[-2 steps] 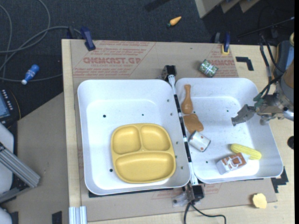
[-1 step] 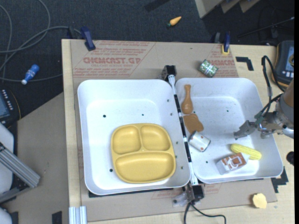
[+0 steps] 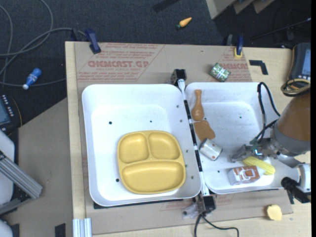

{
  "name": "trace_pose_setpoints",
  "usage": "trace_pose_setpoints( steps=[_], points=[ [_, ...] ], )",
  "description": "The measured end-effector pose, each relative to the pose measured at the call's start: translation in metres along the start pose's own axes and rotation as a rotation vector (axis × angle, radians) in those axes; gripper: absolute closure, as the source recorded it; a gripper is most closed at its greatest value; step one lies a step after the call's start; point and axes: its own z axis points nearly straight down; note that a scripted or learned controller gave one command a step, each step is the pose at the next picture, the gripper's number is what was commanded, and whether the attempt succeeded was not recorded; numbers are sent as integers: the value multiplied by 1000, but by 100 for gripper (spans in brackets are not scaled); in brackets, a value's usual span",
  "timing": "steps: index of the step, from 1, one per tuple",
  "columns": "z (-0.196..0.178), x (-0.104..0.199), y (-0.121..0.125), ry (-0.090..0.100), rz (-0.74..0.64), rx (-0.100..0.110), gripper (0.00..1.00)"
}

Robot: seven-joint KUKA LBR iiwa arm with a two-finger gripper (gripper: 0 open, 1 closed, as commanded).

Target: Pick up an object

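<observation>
The left bin (image 3: 94, 132) held a yellow divided plate (image 3: 150, 161). In the right bin (image 3: 232, 107), the gripper (image 3: 245, 153) hung just above a corn cob (image 3: 259, 164), beside a small carton (image 3: 244, 175); whether its fingers were spread could not be told.

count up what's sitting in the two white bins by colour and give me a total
Yellow: 2, divided plate, corn cob
Brown: 2, wooden spoon, flat brown piece
Silver: 1, small can
Orange and white: 1, packet
Total: 6
</observation>
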Motion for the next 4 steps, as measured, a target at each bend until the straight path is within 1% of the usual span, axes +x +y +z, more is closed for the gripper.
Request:
trace_pose_setpoints(
  steps=[1, 2, 3, 4],
  points=[
    [-144, 57, 100, -6, -13, -29, 0],
    [-1, 87, 109, 0, -4, 1, 0],
    [-6, 79, 162, -5, -5, -7, 0],
    [-6, 85, 187, -4, 0, 4, 0]
  ],
)
